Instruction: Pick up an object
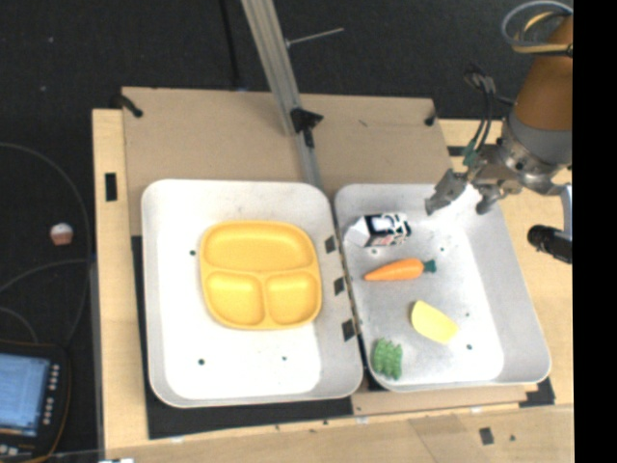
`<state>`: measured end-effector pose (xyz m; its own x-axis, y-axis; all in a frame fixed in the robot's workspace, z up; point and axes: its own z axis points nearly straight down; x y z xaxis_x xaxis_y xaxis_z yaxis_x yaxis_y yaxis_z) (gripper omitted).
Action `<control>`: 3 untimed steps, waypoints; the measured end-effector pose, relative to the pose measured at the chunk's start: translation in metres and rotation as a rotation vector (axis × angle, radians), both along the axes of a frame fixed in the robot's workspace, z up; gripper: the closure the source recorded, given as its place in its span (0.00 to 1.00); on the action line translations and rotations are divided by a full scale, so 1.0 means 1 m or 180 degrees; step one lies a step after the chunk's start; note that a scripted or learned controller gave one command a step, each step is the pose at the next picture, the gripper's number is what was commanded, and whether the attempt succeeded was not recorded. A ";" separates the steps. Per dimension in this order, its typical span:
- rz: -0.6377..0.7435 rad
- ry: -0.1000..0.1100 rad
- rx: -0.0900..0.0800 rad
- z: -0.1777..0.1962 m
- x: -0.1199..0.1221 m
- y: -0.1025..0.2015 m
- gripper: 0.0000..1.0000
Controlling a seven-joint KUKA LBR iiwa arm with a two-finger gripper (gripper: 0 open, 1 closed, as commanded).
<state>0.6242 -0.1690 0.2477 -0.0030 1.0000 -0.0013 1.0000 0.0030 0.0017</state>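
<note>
The nearest candidate for lifting is the small black-and-white toy carton (385, 228), lying on its side in the far left part of the right-hand shallow white bin (501, 287). Just below it, almost touching, lies the orange plastic carrot with a green stub (397, 270), its long axis running roughly left to right across the bin. Further toward the near edge sit the yellow wedge-shaped plastic piece (433, 322) and, in the near left corner, the small green leafy toy (387, 357).

The tool (465, 194) hangs over the far right part of the same bin, its two fingers spread apart with nothing between them. From it, the carton lies to the left and slightly nearer the camera, with bare bin floor between them; the carrot is further down-left.

The yellow three-compartment plastic tray (260, 273) rests alone in the left white bin (174, 355), well apart from the tool. Both bins sit on the tan tabletop (222, 133).
</note>
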 end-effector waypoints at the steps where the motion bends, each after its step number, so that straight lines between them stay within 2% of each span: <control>1: 0.0002 0.0001 -0.0002 0.000 0.000 0.000 0.00; 2: 0.0001 0.0015 -0.0001 -0.044 -0.001 0.005 0.00; 3: -0.0008 0.0019 -0.0001 -0.105 0.004 0.003 0.00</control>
